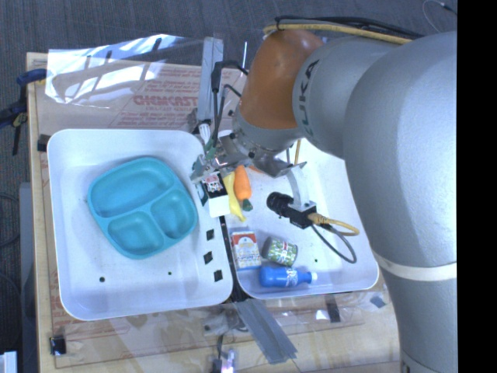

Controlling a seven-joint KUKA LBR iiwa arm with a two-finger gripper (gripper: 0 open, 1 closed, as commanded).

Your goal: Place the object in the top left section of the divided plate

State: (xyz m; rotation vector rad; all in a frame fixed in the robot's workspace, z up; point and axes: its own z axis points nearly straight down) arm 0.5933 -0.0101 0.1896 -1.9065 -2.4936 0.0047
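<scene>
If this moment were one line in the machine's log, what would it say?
arm: over right bin | claw: low at bins' shared edge, by carrot | divided plate: in left bin, holding nothing | task: not done
</scene>
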